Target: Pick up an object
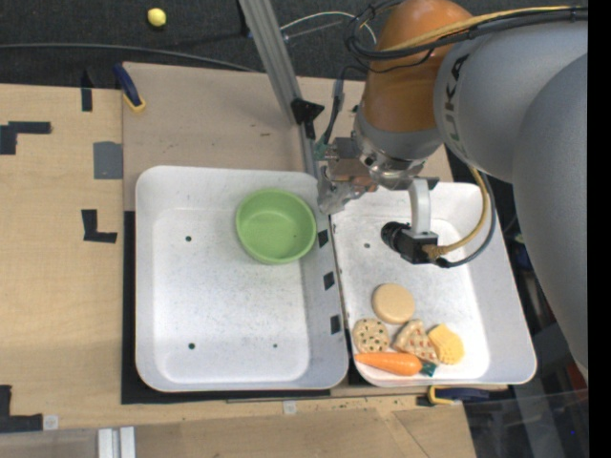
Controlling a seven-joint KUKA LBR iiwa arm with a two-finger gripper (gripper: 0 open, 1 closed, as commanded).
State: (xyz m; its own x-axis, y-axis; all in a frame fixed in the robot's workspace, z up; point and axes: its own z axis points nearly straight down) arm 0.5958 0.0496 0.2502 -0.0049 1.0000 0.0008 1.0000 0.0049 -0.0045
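Overhead, green bowl [276,225] in left bin [162,256], no legible writing.

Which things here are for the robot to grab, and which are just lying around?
For grabbing:
green bowl in the left bin
round cracker, waffle biscuit, carrot, pizza slice and yellow piece in the right bin

Just lying around:
yellow ball on the dark floor
blue clamp at the bench edge
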